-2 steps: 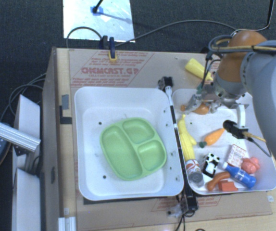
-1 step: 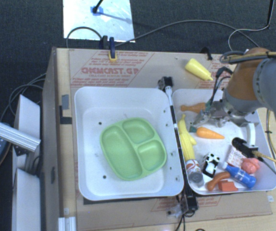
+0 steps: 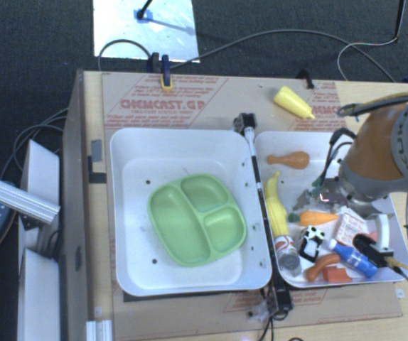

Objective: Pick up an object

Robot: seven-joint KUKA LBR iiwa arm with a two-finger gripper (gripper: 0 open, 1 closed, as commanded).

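Note:
The right bin (image 3: pixel 264 148) holds a heap of small things. Among them are a brown drumstick-shaped piece (image 3: pixel 289 160), a yellow banana (image 3: pixel 275 208), an orange carrot (image 3: pixel 316 219), a small can (image 3: pixel 286 248), a black-and-white block (image 3: pixel 310 246), a reddish sausage (image 3: pixel 321 266), a blue bottle (image 3: pixel 352 258) and a white-and-red packet (image 3: pixel 348 227). My gripper (image 3: pixel 319 195) is low in this bin, just above the carrot and right of the banana. Nothing shows between its tips.
The left bin (image 3: pixel 129 162) holds a green divided plate (image 3: pixel 197 219). A yellow object (image 3: pixel 293 102) lies on the cardboard behind the right bin. The arm's orange band (image 3: pixel 376 148) and grey wrist cover the right bin's far right part.

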